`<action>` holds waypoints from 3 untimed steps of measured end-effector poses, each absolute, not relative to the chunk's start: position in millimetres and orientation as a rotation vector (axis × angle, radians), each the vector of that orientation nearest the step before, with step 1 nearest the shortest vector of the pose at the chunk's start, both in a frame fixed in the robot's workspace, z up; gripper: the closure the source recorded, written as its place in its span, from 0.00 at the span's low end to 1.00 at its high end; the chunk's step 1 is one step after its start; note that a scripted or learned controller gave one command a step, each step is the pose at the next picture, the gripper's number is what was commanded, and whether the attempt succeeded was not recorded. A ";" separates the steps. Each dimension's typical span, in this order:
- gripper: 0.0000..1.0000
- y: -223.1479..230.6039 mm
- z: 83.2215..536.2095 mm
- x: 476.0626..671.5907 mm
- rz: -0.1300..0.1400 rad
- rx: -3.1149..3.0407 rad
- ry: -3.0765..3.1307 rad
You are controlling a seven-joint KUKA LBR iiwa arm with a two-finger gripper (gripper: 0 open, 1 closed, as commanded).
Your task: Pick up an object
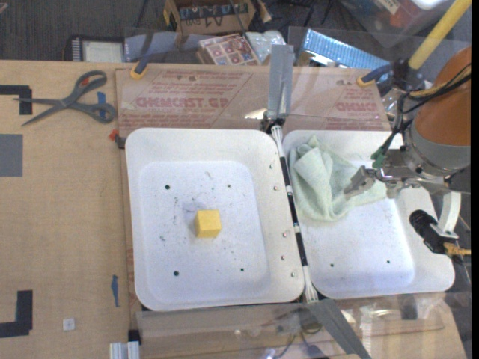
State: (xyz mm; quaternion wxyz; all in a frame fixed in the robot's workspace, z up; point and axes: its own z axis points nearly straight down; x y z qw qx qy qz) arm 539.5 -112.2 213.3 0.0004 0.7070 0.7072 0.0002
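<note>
The arm is reaching in from the right, orange band showing above the wrist, and the gripper [364, 179] is down inside the right bin [374, 264] — right at the edge of the pale green cloth [318, 182]. The fingers [356, 183] look drawn together on a fold of that cloth, the fabric bunched up toward the tips, though from this slanted height it is hard to be sure how much material sits between them. So the step in hand reads as the grasp itself, or the very start of the lift; the cloth lies mostly flat on the bin floor just beyond the fingertips, spread toward the divider between the bins. Well away from the fingers, across that divider, a small yellow cube [209, 224] sits alone near the middle of the left bin [150, 170] — untouched, and not the target of this reach by the look of it. Scissors [75, 102] lie out on the bench, far beyond both. What the next move calls for is a straight rise with the pinch kept firm: cloth is limp and will drag and slip if only a thin edge is caught, so the real test is whether the whole rag leaves the floor.
</note>
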 end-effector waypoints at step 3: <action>1.00 -88.0 184.8 566.2 0.000 2.345 2.089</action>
